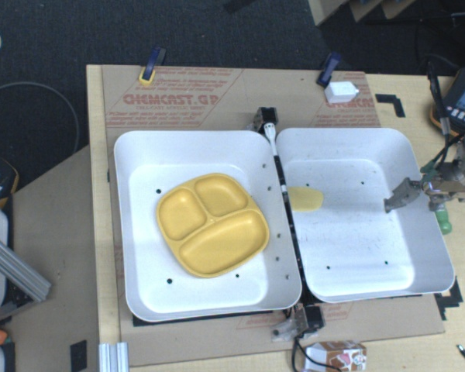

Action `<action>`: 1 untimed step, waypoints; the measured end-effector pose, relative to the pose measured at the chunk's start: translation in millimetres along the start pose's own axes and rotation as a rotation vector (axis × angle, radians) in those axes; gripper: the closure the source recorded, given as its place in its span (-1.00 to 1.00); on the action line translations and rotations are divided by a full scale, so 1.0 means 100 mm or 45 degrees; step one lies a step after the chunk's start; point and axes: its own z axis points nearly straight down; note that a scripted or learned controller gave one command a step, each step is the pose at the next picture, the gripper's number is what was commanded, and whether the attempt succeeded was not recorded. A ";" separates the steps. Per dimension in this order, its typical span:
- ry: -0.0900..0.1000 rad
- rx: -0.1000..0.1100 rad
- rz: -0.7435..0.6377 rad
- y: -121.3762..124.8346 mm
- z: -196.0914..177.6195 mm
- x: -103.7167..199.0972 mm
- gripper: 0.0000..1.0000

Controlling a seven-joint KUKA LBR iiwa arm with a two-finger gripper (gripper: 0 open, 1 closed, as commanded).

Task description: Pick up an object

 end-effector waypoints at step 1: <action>0.006 0.002 -0.007 -0.28 -0.33 0.68 -1.00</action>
